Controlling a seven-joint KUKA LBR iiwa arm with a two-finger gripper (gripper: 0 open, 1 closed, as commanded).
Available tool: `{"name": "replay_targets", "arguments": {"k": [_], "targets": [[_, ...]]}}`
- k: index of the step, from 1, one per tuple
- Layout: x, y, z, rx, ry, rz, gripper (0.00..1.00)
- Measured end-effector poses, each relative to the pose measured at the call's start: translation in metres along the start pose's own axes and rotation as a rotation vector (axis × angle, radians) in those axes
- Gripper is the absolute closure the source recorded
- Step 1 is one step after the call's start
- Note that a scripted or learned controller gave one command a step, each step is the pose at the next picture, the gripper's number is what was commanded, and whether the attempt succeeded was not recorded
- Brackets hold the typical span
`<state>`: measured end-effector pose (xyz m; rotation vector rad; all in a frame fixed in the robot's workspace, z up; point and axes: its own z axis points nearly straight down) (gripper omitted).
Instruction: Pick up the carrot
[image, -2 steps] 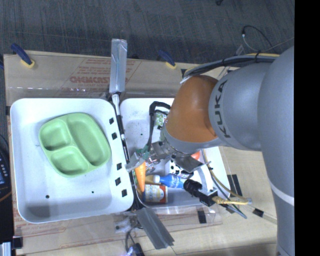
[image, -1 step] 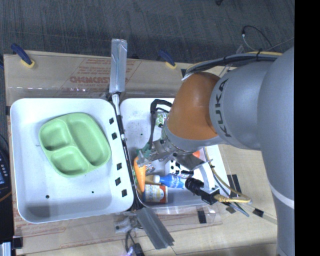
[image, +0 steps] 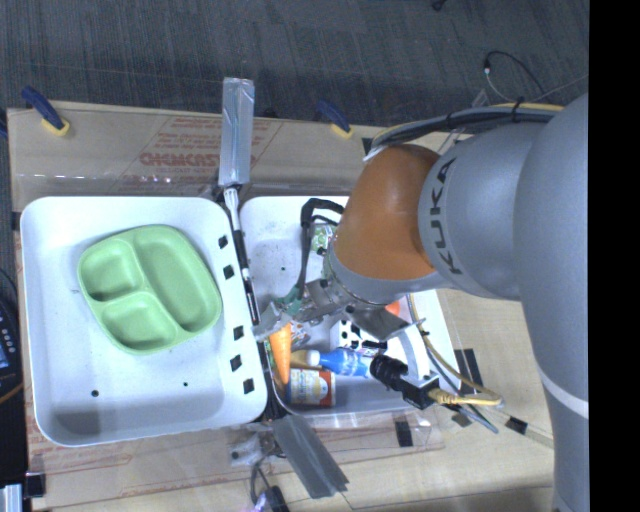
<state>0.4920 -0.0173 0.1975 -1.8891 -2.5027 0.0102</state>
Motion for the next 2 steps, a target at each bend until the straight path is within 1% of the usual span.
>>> {"name": "replay_targets", "arguments": {"k": [1, 2], "targets": [[0.0, 0.0009, -0.0078, 0.004, 0.0, -0.005, 1.0], [0.0001, 0.001, -0.0079, 0.004, 0.0, -0.005, 0.0]]}}
